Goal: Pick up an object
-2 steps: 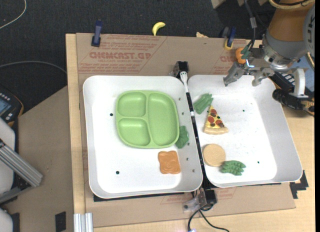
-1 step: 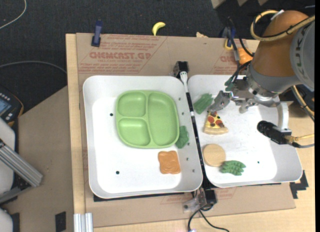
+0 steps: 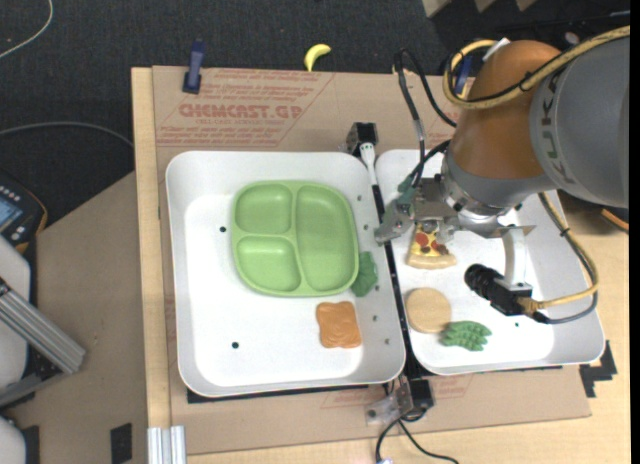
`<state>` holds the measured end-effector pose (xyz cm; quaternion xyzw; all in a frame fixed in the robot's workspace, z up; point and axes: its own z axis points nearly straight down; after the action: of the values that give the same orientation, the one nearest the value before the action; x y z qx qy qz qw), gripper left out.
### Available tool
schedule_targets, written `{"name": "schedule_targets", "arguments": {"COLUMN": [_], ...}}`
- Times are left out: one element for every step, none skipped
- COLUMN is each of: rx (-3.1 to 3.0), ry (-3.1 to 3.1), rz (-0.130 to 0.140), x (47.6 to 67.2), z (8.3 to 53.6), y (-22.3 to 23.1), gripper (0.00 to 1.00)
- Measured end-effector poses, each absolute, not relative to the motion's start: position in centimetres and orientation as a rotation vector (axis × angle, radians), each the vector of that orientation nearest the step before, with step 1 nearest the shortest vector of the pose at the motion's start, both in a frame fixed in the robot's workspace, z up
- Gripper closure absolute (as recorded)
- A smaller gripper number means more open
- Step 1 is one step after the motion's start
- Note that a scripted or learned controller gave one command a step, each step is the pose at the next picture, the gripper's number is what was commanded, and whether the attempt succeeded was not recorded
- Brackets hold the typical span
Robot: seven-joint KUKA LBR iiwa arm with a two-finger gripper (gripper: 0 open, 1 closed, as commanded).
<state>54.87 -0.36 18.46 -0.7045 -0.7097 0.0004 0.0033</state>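
Tool (image 3: 428, 224) positioned right of centre in the frame, over the upper part of the right bin (image 3: 572, 344), at the end of the grey and orange arm (image 3: 520, 102). Opening state of the tool: cannot tell, masked by the wrist from this angle.

Nearest pickup candidate: the pizza slice (image 3: 432, 252), lying flat just below the tool in the frame, near the wall shared with the left bin (image 3: 190, 252).

Other candidates:
- Right bin: round tan biscuit (image 3: 428, 309) below the slice; green leafy piece (image 3: 466, 335) just to the biscuit's lower right.
- Left bin: green divided plate (image 3: 297, 237); orange toast piece (image 3: 339, 324) below it; small dark green piece (image 3: 366, 274) against the plate's right edge.

Judged step: descent onto the pizza slice.

1. Centre over the slice before lowering.
2. Keep clear of the dividing wall on the left.
3. Descend vertically, close to the bin floor; thin, flat item, little height to grip.
4. Close across the narrow span of the wedge.
5. Lift slowly; verify retention of the slice during the rise.
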Motion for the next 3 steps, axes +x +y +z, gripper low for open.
{"name": "schedule_targets", "arguments": {"rx": [-2.216, -2.221, -2.222], "ry": [-2.231, -2.224, -2.228], "rz": [-0.012, -0.004, -0.006], "x": [47.7, 48.0, 56.8], "z": [31.2, 31.7, 32.3], "y": [4.1, 3.9, 5.3], "gripper": [0.0, 1.0, 1.0]}}
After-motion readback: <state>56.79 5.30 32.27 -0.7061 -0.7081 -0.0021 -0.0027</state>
